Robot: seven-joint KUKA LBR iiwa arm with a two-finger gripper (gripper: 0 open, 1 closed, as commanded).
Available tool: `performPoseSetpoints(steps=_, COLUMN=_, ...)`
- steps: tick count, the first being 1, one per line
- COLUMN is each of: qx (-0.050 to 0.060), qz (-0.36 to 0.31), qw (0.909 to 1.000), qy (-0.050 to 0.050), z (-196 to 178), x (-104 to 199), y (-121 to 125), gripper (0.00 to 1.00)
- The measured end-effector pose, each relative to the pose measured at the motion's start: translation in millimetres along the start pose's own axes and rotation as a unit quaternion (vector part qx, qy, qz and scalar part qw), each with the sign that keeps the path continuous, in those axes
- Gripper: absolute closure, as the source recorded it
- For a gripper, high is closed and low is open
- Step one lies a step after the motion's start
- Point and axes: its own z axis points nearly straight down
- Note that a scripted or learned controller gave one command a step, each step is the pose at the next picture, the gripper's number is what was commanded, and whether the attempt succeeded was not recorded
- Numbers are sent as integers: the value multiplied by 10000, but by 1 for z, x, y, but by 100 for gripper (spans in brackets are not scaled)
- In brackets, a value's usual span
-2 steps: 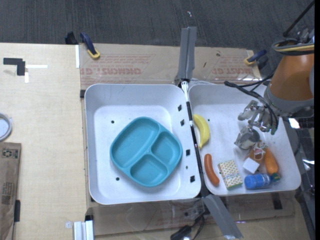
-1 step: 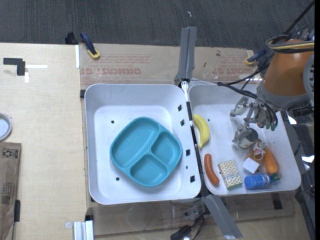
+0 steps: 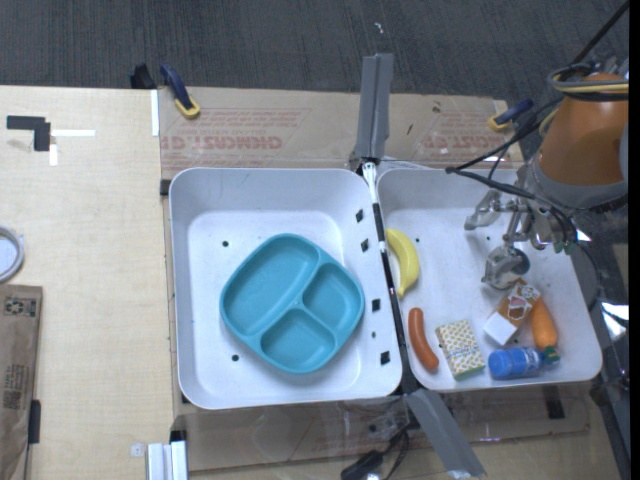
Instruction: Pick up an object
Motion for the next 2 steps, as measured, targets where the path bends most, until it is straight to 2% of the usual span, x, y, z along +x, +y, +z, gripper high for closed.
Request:
performPoseSetpoints(steps=1, qx=-12, qz=-1290, qw=9916, qy=10, z=0, x=37, y=13, gripper=0)
performPoseSetpoints(steps=2, qx=-54, qz=-1754, qw=9845, qy=-16, z=0, x=32, y=-6, gripper=0)
